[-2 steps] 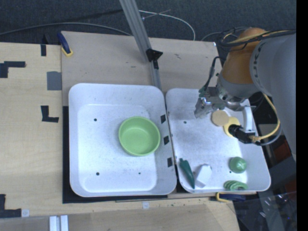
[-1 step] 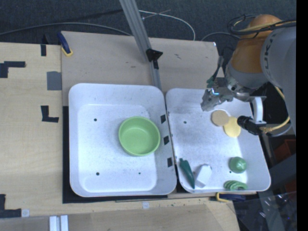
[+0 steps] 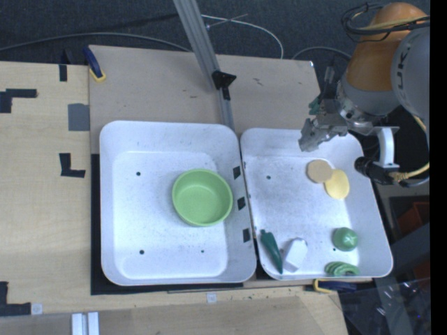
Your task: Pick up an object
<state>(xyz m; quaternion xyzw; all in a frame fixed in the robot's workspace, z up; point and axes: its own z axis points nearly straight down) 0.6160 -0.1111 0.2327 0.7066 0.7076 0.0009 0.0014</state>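
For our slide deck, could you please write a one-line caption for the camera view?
Gripper poised above the right bin's far edge, near two pale discs; a green bowl sits in the left bin.

A robotics lab. A pale wooden table (image 3: 42, 208) carries two shallow white plastic bins (image 3: 112, 187). Loose cables (image 3: 244, 30) trail across the far dark floor.

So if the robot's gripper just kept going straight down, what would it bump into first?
Probably the bare floor of the right bin near its far edge. The gripper hangs just up-left of the tan disc, so it would likely miss that, though depth is unclear.
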